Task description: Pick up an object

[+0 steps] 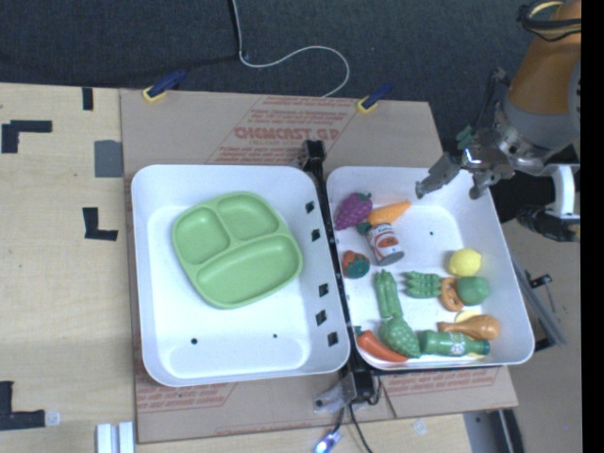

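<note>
My gripper hangs over the far right corner of the right bin, open, with nothing between its fingers. Below and left of it lie the toys: a purple grape bunch, an orange carrot, a small can with a red label, and a red and green piece. Further forward are a yellow lemon, a green ball, a green corn-like piece, a green bottle and an orange piece.
The left bin holds a green divided plate. Both bins rest on a cardboard sheet on the wooden bench. A white cable loops behind on dark cloth. Black clips join the bins along the middle.
</note>
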`<state>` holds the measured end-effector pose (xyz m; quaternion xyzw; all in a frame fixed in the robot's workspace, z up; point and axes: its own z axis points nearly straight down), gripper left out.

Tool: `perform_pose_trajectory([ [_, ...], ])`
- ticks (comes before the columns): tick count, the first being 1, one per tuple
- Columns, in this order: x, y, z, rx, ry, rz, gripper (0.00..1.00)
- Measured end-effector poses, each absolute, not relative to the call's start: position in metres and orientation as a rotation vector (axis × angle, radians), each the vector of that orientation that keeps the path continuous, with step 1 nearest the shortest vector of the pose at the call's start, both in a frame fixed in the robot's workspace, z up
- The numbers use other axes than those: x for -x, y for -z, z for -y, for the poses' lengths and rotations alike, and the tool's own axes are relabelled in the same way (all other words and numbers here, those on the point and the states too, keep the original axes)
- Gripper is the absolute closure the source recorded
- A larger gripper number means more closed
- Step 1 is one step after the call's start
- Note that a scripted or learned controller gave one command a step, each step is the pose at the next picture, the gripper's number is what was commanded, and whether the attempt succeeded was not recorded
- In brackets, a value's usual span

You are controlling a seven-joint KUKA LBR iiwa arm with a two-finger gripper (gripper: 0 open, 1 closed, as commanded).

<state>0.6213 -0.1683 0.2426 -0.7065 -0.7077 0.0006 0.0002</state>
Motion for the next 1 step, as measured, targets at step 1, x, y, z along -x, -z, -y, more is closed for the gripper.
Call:
perform_pose_trajectory([
  [1,-0.575,-0.4763,0.1229,2.226,0.017,2.237,0.0],
])
